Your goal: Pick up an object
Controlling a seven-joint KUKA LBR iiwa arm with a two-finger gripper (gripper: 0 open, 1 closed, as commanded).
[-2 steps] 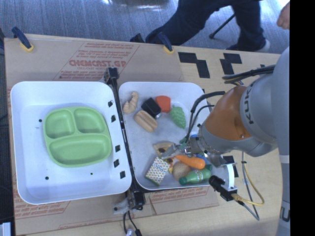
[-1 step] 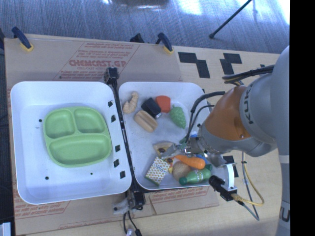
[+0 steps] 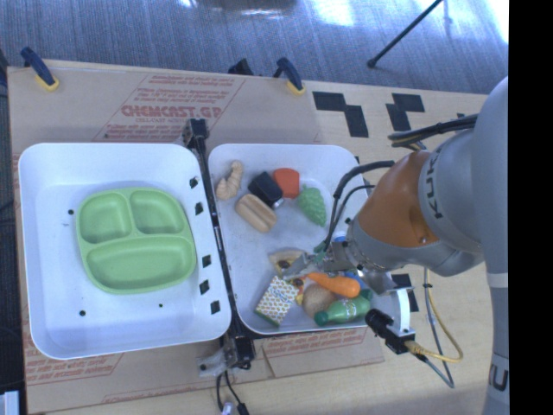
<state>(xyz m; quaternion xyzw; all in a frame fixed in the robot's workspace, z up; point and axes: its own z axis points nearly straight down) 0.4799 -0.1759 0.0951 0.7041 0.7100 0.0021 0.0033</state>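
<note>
Objects for picking lie in the right bin [image 3: 346, 158]. We note at its far side a tan ginger-like piece [image 3: 229, 181], a hot dog bun [image 3: 256, 212], a black block [image 3: 265, 188], an orange-red item [image 3: 287, 181] and a green leafy piece [image 3: 313, 206]. At its near side we record a patterned packet [image 3: 276, 300], a carrot [image 3: 335, 284], a brownish round item [image 3: 317, 297] and a green vegetable [image 3: 343, 311], lying close together. The hand [image 3: 333, 258] sits low over this near group, just above the carrot; whether it is spread or pressed together we cannot tell, as the wrist covers it. The arm [image 3: 415, 210] enters from the right. The left bin [image 3: 43, 232] carries a green divided plate [image 3: 136, 240]. Both bins rest on the bench [image 3: 130, 102].
</note>
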